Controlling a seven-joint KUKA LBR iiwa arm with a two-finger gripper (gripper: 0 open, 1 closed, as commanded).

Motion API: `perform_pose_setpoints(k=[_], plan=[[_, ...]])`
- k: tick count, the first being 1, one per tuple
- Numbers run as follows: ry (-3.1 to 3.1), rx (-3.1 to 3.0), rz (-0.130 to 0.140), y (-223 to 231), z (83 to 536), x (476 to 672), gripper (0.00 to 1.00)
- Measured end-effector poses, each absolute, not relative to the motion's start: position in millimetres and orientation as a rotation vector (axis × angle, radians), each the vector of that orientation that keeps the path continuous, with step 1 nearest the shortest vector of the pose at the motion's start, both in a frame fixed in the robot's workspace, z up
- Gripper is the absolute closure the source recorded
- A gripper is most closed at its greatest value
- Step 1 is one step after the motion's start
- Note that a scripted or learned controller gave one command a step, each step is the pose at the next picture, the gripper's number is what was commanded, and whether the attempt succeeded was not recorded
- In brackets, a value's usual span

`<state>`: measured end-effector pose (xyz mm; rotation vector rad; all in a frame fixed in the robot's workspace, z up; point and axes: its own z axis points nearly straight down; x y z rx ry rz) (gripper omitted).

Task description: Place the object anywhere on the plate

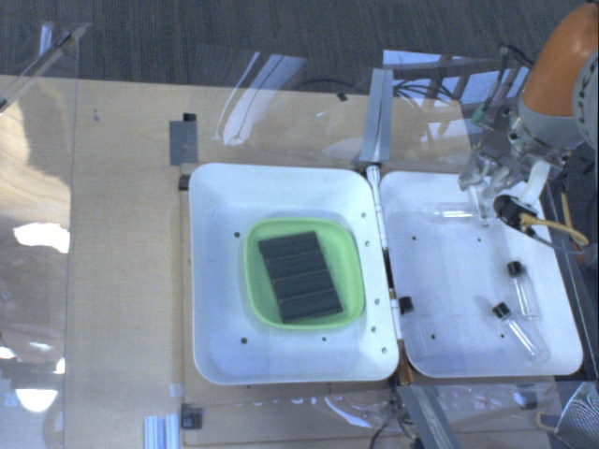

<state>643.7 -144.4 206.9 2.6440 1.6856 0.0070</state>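
Over the right bin [562, 358], gripper [484, 183] blurred, jaw state unclear, above a clear vial [447, 213].

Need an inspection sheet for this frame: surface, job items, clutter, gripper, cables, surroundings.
Surface: wooden bench bearing a left white bin and a right white bin, side by side.
Job's things: green plate in the left bin, with a dark ridged block lying on it.
Clutter: three clear vials in the right bin: one near the gripper, two black-capped ones toward the front right.
Gripper: gripper over the right bin's far right corner; finger state cannot be read.
Cables: yellow cable by the wrist; dark cables behind the bins.
Surroundings: clear panels around the bench, dark carpet beyond.
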Motion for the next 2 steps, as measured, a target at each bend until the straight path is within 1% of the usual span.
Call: perform_pose_setpoints(k=[1, 2], plan=[[1.817, 2.561, 0.007, -42.3, 217.9, 602.5, 1.0], [2.008, 2.414, 0.006, 24.1, 185.0, 580.1, 1.0]])
